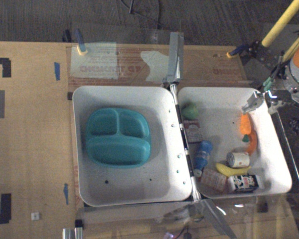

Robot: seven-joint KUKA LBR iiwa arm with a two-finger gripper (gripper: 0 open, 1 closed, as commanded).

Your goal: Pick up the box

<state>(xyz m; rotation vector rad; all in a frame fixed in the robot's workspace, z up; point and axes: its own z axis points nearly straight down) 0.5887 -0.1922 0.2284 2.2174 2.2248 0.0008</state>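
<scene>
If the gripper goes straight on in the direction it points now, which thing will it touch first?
The gripper hangs at the right bin's upper right corner, pointing down and leftward. Going straight on, it would probably meet the carrot first. Height is hard to judge from this slanted view, so it might reach bare bin floor instead.

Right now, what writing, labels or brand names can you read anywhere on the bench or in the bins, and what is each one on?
Nothing reads clearly.
Cardboard sheet behind the bins: faint red print, seemingly mirrored, too blurred to read.
Box in the right bin: dark print on white, too small.
Small carton: red label, blurred.
Can: markings unreadable.
</scene>
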